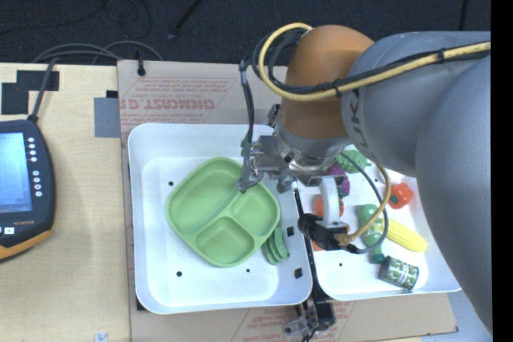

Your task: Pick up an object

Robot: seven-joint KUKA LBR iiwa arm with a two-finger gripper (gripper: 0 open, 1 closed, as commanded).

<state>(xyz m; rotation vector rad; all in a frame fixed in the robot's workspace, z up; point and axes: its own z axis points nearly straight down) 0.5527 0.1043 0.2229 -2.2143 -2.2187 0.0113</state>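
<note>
At the far left a handheld control pendant (20, 184) with a lit screen lies on the pale table (76, 284), well apart from the bins. A brown cardboard sheet (180, 96) lies under both bins.

The left bin (136, 212) holds the green plate (216, 216), a divided tray with three compartments. It lies flat and is turned cornerwise, with one corner toward the bin's far wall and one toward its near wall. It looks close to square, so no long axis is clear. The large compartment runs along its upper-left side, and the two smaller ones sit at its right and near corners. Just beside its lower-right edge, against the wall between the bins, lies a small green ribbed piece (277, 244).

The gripper (255, 172) is down at the plate's far right corner, at or just over the rim; touch cannot be made out. Whether the jaws are spread or pressed together cannot be told. The grey arm (425, 116), with its orange band (321, 76), reaches in from the right and covers the far part of the right bin (377, 295).

In that bin lie:
- a purple and green item (350, 170)
- an orange piece (400, 195)
- a green piece (369, 219)
- a yellow corn cob (405, 237)
- a small dark can (398, 273) on its side, nearest the front
</note>
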